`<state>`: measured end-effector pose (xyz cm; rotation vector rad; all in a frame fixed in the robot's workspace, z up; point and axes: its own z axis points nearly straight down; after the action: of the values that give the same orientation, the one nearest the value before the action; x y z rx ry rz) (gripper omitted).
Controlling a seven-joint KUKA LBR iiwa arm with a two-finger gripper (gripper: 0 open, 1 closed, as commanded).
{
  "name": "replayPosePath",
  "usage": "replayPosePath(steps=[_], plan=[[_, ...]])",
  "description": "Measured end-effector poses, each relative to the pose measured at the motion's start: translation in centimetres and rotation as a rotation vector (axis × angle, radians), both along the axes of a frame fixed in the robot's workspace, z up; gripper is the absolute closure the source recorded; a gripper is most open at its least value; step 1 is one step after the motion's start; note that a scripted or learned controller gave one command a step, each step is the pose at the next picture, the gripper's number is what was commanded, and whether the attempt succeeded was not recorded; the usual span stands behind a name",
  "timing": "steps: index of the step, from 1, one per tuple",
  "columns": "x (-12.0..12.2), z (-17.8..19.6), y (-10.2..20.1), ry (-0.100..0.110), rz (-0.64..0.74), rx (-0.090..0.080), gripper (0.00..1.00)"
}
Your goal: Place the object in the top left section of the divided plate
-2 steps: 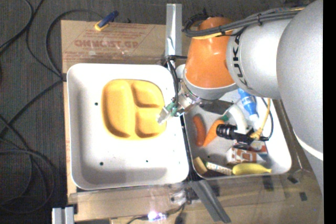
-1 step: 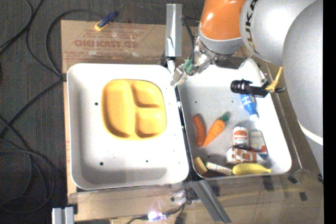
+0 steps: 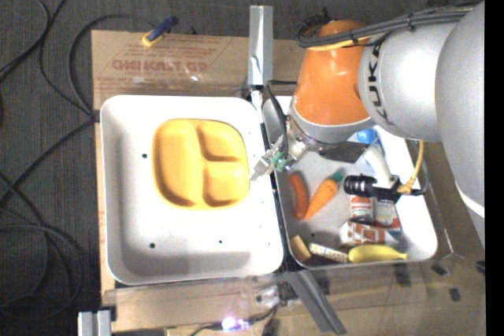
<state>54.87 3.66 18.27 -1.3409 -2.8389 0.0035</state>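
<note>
Plate (image 3: 198, 163), yellow and divided into sections, is lying in the left bin (image 3: 126, 248), tilted a little against the bin's edges, with nothing in any of its compartments. The arm (image 3: 370, 83) is reaching in from the right, its orange band sitting over the rim between the two bins, and the gripper (image 3: 268, 164) is hanging just at that rim, beside the plate's right edge. A small pale, greenish thing is showing at the tip, but it is too small to say whether it is an object or part of the tool, so whether the jaws are clenched, released or grasping anything cannot be told. The right bin (image 3: 421, 244) is carrying the loose items: a carrot (image 3: 323, 197), a reddish sausage-like piece (image 3: 298, 196), a banana (image 3: 376, 253) and a small carton (image 3: 372, 232), all lying on the bin floor.

Judging by this, the work is sitting at the transfer stage, at the border of the bins. The next move is calling for travel leftward and upward in the view, over the plate's upper left compartment, then a low release.
</note>
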Motion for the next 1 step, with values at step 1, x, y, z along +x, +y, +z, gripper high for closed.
replayPosePath(steps=[1], plan=[[9.75,0.06,-2.56,-0.001,0.020,0.001,1.00]])
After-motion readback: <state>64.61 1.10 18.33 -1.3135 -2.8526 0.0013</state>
